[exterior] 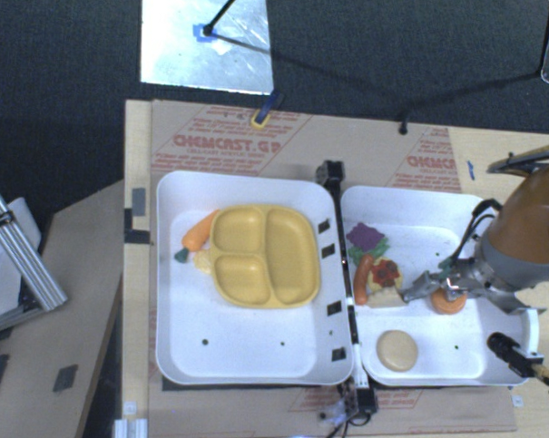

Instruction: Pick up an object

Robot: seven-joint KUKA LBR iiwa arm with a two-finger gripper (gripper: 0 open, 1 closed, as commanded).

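Observation:
My gripper (443, 287) hangs over the right bin (437, 239), near its right side. Directly under and just in front of it lies a small round orange object (450, 304), partly covered by the gripper. Just left of the gripper are a pizza slice toy (383, 280) and a red sausage-like piece (364, 277). A purple bunch (366, 236) lies farther back. A tan round bun (397, 350) sits near the bin's front wall.
The left bin (174, 345) holds a yellow divided plate (259, 256) with an orange carrot (199, 231) against its left edge. A black-clipped divider (338, 262) separates the two bins. The arm comes in over the right bin's right rim.

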